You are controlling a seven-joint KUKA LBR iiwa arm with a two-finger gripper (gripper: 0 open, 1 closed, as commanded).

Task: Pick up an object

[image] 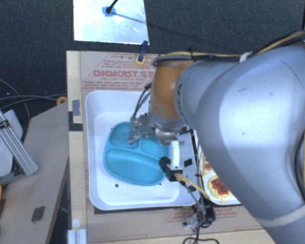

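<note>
Grey arm (244,121) reaches in from right, orange-banded wrist (165,93) bent steeply down, gripper (135,133) low.

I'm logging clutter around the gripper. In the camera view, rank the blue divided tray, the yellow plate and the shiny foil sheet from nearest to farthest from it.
1. Blue divided plastic tray, in the left white bin, under the gripper.
2. Yellow plate with red markings, in the right bin.
3. Shiny silver foil sheet, at the view's top.

A shiny metal sheet (111,13) lies at upper left of the frame; an aluminium rail (10,136) slants at far left.
</note>
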